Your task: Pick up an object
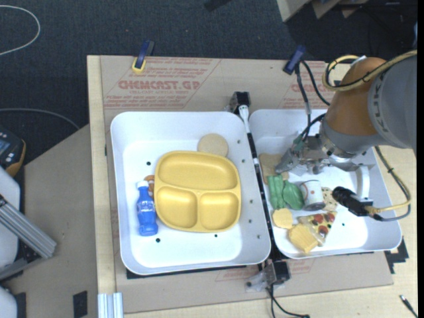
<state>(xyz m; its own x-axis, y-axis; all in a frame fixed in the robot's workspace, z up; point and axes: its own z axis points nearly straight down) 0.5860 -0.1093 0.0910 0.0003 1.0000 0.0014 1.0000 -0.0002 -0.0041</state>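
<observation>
Dark blue carpet surrounds the brown bench board; a white cable loops top left.

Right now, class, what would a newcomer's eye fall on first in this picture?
First, the big yellow divided plate filling the middle of the left bin, with a small blue bottle at its left edge and a tan disc just above it. Next, the grey and orange arm reaching from the right over the right bin, where small toy foods cluster near its left side.
</observation>
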